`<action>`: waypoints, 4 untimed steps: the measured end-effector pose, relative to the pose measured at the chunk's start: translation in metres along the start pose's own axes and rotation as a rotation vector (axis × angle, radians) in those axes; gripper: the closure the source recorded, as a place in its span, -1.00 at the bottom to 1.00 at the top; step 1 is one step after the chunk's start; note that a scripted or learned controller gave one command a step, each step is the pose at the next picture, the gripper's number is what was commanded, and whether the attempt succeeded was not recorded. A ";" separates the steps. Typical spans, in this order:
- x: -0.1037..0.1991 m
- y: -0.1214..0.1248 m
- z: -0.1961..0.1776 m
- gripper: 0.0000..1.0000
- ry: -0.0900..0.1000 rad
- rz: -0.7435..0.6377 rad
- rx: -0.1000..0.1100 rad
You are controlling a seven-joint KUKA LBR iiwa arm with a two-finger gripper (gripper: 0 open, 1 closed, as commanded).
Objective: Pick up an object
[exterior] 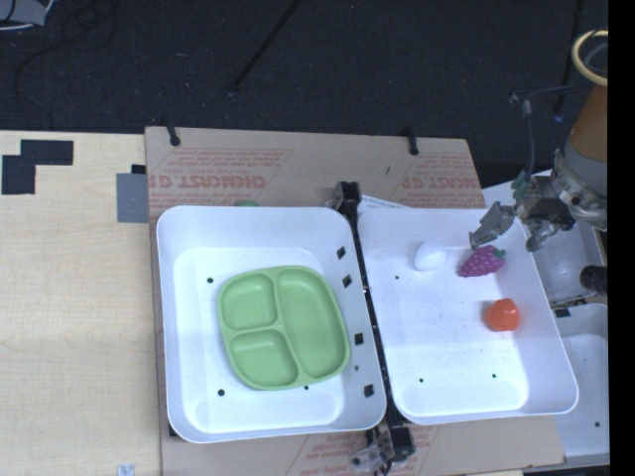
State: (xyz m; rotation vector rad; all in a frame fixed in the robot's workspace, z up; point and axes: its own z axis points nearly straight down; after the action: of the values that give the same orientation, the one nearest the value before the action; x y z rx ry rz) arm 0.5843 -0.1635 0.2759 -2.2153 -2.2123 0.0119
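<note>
In the right bin (pixel 446 365) lie a purple bunch of grapes (pixel 480 262), a small white rounded object (pixel 430 257) and an orange-red object (pixel 502 314). My gripper (pixel 517 227) hangs over the bin's far right corner, just up and right of the grapes. Its fingers (pixel 490 227) are spread apart, with nothing between them. The grey arm with its orange band (pixel 592 127) comes in from the right edge.
The left bin (pixel 189 365) holds a green three-compartment plate (pixel 283 326). A black divider with clips (pixel 359 305) runs between the bins. Cardboard (pixel 258 172) lies under both bins, and light wooden bench surface (pixel 69 315) spreads to the left.
</note>
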 end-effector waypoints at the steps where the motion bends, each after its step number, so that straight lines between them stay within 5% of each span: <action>1: 0.000 0.002 -0.006 -1.00 -0.002 -0.002 -0.012; 4: 0.017 -0.006 0.175 -1.00 0.001 0.001 -0.005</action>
State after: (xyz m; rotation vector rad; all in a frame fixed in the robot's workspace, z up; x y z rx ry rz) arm 0.5762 -0.1460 0.1011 -2.2185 -2.2131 0.0062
